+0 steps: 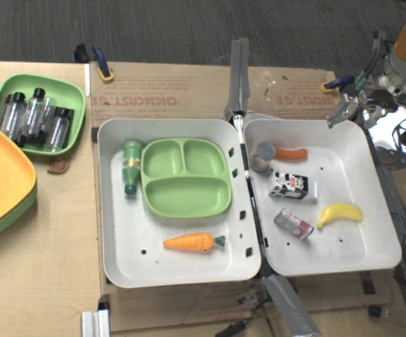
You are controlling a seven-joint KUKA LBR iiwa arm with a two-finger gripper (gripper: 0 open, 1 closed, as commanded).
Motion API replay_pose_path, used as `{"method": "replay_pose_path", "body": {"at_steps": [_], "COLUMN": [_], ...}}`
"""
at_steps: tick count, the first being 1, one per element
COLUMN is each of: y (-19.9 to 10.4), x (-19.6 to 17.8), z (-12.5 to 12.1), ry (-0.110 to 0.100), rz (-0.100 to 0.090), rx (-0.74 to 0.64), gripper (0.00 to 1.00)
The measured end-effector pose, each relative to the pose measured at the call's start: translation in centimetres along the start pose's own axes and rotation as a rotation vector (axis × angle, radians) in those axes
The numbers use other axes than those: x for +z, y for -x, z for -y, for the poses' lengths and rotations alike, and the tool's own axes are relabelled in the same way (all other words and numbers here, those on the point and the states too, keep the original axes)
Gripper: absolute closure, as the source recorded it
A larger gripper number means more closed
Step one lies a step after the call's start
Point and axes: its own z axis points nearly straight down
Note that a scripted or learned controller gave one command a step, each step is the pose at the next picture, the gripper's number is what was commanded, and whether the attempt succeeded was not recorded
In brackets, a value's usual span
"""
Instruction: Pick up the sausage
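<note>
Carrot (189, 242) lies nearest; sausage (291, 154) sits well left of jaws (348, 109).

Dark grey carpet (161, 12) behind wooden bench (41, 272)

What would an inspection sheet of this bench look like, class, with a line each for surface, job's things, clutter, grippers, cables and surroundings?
Surface: two white bins, left bin and right bin, side by side on a wooden bench.
Job's things: sausage lying at the right bin's far edge, untouched.
Clutter: banana, small carton, wrapped packet, grey cup; left bin holds green divided plate, green bottle, carrot.
Grippers: gripper above the right bin's far right corner, apart from the sausage.
Cables: nothing seen.
Surroundings: green tray of bottles, stacked orange plates.
</note>
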Motion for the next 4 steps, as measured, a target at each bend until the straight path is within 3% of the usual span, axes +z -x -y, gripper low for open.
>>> {"method": "replay_pose_path", "body": {"at_steps": [1,2,3,4], "y": [-3.6,-7.9,-8.2,-8.1], "x": [0.5,13.8,13.7,12.8], "z": [-0.5,-0.5,2.8,2.8], "ry": [0.000,0.003,0.003,0.003], "rz": [0.000,0.002,0.002,0.001], "rx": [-0.429,-0.466,-0.256,-0.253], "gripper": [0.00,0.00,0.00,1.00]}}
